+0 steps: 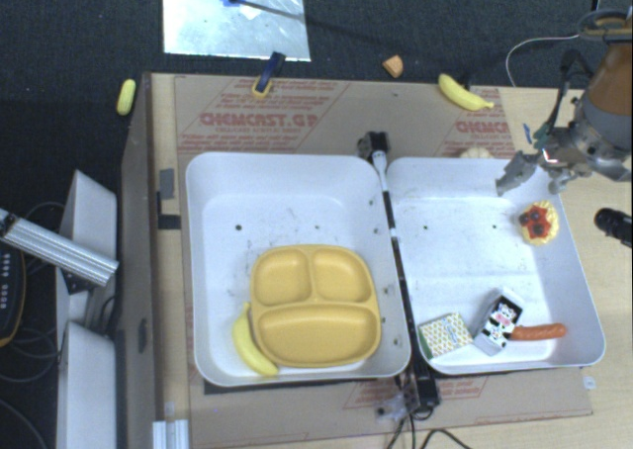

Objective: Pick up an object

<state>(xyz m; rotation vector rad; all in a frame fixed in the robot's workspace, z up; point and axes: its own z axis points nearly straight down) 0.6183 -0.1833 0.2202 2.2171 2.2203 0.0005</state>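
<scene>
Dark carpet is surrounding a bench (297, 101) that is carrying two shallow white bins side by side. Left bin (213, 269) is holding a yellow divided plastic plate (315, 305) near its front edge, with a yellow banana (249, 341) touching the plate's front-left side. Right bin (445, 239) is holding a small round yellow-and-red toy (538, 222) near its right edge, plus a green-and-white packet (444, 334), a white-and-black carton (500, 322) and an orange carrot-like stick (537, 331) along its front edge. Grey two-finger gripper (537, 173) is hanging over the right bin's back-right corner, fingers spread apart and gripping nothing. Toy is lying just in front of the fingertips, apart from them. Arm's upper part is running out of frame at right. Toy's detail is too blurry to make out.
</scene>
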